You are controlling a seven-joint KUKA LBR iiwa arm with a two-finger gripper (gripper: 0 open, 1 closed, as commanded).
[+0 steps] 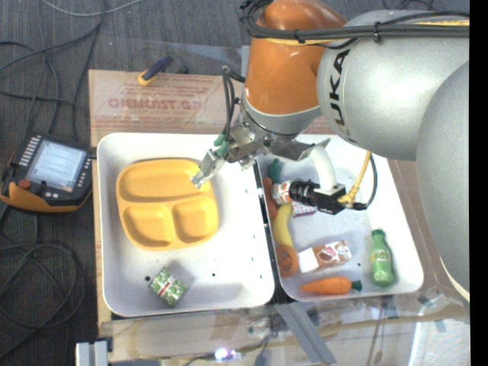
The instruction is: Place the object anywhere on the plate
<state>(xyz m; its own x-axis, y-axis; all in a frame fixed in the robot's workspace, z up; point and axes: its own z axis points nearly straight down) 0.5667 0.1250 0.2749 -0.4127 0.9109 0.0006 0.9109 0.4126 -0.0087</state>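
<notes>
Claw (204,172) over yellow plate's (164,204) upper right rim; whether it is spread or pinching, cannot tell.
No object visibly held. Right bin (404,277): banana (284,226) long axis near vertical; carrot (329,286) lies horizontal; green bottle (380,258) upright.

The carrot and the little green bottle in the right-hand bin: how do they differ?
The carrot is orange with a green tip; the green bottle is green with a darker cap. The carrot lies crosswise along the bin's near edge; the bottle lies lengthwise, cap pointing away. The carrot tapers; the bottle is stubby and rounded. Both lie flat in the right bin, untouched.
</notes>
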